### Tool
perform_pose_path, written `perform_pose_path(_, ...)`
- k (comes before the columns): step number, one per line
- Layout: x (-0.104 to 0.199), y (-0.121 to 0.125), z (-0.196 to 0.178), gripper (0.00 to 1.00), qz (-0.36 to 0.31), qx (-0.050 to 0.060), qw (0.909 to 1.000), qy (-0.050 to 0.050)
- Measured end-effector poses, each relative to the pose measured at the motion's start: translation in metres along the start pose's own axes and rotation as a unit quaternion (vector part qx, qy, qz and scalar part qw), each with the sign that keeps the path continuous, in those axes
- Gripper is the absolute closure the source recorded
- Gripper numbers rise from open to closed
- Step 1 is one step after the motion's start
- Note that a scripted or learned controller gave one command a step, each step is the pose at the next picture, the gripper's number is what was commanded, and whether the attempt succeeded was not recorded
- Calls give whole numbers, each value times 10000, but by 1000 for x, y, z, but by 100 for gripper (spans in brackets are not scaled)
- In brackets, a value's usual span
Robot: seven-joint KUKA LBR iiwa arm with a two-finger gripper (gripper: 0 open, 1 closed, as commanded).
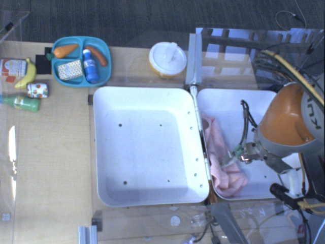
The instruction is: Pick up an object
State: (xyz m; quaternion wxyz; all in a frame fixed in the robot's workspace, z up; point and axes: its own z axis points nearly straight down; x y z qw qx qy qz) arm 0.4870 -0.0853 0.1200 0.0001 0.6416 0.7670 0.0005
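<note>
well, target: a pink cloth [222, 159] lies crumpled along the left wall of the right bin [228, 98], its lower end bunched into a thicker lump near the front corner
handling: likely light, soft and limp; it should fold and drape when lifted and won't slip or break, though a shallow pinch may catch only one layer
where to grip: judged best on the raised bunched fold at the lower end, where there is bulk to close on, rather than the flat strip against the wall
end effector: [237, 154] sits low just beside the cloth's right edge under the orange-banded wrist; cannot tell how wide it stands or whether any cloth is caught
left bin: [147, 95] white, next to the right one
counter: [51, 161] a blue tray [104, 47] of toy food, a white lidded cup [168, 58]
writing: no label or brand is readable at this size
</note>
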Motion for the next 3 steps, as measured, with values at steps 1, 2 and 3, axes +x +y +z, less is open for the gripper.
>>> perform_pose_path(1,-21,57,29,0,-4,-72,10000,-20)
perform_pose_path(2,-20,60,16,100,-15,-109,9999,-25)
perform_pose_path(3,8,137,-65,100,-180,-17,9998,-10)
